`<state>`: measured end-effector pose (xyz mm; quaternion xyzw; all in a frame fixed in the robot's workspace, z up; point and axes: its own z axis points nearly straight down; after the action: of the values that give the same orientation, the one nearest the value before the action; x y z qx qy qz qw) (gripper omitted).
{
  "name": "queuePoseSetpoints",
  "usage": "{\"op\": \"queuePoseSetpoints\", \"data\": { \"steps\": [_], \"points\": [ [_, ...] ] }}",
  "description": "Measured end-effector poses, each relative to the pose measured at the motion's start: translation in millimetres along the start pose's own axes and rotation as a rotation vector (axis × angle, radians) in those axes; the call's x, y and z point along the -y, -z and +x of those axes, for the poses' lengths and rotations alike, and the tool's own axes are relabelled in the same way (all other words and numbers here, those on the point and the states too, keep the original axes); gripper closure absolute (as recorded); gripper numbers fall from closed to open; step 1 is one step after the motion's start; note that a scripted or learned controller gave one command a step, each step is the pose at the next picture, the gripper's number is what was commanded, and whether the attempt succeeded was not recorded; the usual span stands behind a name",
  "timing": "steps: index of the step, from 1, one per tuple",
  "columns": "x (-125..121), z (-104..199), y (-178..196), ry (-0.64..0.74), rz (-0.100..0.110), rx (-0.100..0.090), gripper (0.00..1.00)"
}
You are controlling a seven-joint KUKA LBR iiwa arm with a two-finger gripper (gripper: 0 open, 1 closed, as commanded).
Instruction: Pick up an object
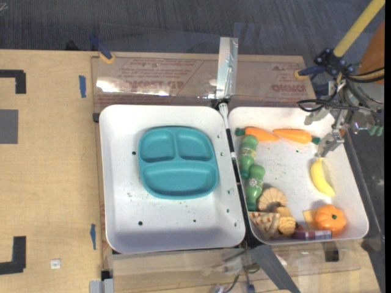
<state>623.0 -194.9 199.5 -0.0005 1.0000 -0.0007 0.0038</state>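
A pale wooden bench point(49, 182) carries two shallow white bins. The left white bin point(116, 163) holds a teal divided plastic tray point(178, 162). The right white bin point(287, 163) holds two orange carrots point(278, 135), a yellow banana point(321, 177), an orange toy pumpkin point(330, 219) and green toy vegetables point(249, 162). The metal two-finger gripper point(330, 144) hangs just above the banana; how its tips stand I cannot tell. Dark grey carpet point(153, 5) lies beyond.

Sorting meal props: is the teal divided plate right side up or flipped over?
Right side up. The teal divided plate lies flat in the left bin with its three hollows facing up.
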Motion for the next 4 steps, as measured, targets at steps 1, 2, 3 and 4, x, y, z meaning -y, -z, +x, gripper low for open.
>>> {"op": "queuePoseSetpoints", "data": {
  "steps": [1,2,3,4],
  "points": [
    [25.8,55.8,-102.9,0.029,0.001,0.003,0.00],
    [27.2,59.8,-110.7,0.057,0.000,0.001,0.00],
    [26.2,54.7,-96.3,0.060,0.005,0.016,1.00],
    [28.0,106.0,-109.4,0.262,0.001,0.003,1.00]
  ]
}}
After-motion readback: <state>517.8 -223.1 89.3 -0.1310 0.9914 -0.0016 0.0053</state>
